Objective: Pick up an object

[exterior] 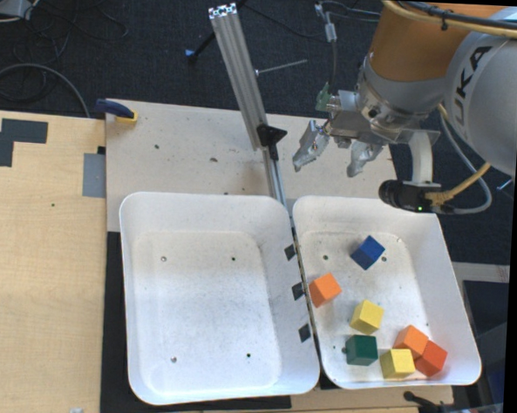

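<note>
Six small cubes lie in the right bin [459,296]: a blue cube [368,252], two orange cubes [325,289], two yellow cubes [367,316] and one green cube [361,349]. At twelve o'clock above them, the end effector [333,158] hangs with fingers apart, holding nothing. "KU" reads on the arm [476,71].

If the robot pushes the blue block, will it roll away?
Probably not. The blue block looks like a cube with flat faces, so it would likely slide across the right bin. It looks stiff and small, so probably light.
</note>
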Robot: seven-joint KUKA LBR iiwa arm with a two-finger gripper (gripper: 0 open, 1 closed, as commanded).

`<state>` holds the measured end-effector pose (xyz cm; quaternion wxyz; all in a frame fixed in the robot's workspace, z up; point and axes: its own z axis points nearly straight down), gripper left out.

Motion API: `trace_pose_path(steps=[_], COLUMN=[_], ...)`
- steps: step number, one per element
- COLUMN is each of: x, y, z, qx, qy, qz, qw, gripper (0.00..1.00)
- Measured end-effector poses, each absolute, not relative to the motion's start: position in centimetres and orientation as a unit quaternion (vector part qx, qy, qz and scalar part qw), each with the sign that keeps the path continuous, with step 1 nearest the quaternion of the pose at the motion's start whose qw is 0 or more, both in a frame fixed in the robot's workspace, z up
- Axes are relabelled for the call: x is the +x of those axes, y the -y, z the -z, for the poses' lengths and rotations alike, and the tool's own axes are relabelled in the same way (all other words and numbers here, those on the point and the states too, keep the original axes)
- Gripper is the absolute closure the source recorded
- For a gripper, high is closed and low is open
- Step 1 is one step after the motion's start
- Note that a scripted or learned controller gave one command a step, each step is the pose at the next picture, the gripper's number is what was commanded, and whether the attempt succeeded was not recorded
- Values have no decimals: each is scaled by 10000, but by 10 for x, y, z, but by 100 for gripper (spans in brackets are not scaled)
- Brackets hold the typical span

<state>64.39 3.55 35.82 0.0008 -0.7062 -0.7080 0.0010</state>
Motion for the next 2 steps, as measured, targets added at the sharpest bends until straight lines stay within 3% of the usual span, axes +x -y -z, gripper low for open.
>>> trace_pose_path(steps=[1,2], x=[668,667], y=[-32,-49], z=[-287,-214], qx=[-7070,-7066], qy=[7072,7076], qz=[-39,-40], qw=[31,38], gripper=[0,0])
